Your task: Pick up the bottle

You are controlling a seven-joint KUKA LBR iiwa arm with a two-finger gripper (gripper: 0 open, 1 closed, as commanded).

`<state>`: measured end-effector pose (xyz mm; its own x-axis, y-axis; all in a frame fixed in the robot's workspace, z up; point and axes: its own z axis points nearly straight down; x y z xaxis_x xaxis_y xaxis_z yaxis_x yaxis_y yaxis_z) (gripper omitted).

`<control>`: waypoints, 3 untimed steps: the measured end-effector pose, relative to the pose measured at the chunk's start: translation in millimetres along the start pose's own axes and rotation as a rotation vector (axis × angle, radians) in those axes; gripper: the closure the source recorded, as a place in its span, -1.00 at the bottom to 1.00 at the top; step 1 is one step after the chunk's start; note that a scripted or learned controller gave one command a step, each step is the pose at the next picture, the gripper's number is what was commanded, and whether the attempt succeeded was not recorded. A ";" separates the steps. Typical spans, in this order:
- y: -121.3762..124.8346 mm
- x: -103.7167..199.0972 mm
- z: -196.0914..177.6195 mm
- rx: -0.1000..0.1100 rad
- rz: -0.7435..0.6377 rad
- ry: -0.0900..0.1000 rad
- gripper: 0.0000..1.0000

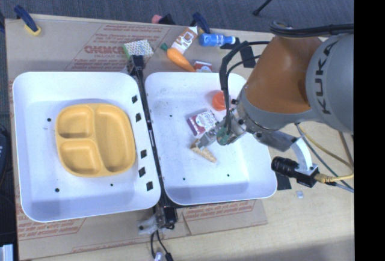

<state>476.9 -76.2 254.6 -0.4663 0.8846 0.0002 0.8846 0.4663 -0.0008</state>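
Observation:
A small blue bottle point(215, 40) lies on its side on the cardboard behind the right bin point(174, 184). Beside it, to the left, lies a white bottle with an orange label point(184, 39). My gripper point(215, 136) is low inside the right bin, well in front of both bottles. It hangs over a tan stick-shaped item point(206, 154) and just right of a maroon and white packet point(201, 121). The arm's orange band and grey wrist cover the bin's right side. No bottle is at the gripper.
An orange round piece point(218, 99) lies in the right bin next to the arm. A toy carrot point(179, 59) and a checked packet point(138, 48) lie behind the bins. The left bin point(30, 193) holds a yellow divided plate point(95, 138). Cables trail at the right.

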 end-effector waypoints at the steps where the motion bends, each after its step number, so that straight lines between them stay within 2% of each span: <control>1: 24.3 49.2 62.5 0.004 0.050 0.003 1.00; 2: 50.6 96.2 26.8 0.000 -0.316 -0.001 1.00; 3: 65.3 126.2 63.2 0.004 -0.542 0.003 1.00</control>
<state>475.7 65.9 191.3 -0.8558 0.5173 0.0042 0.5173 0.8558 -0.0034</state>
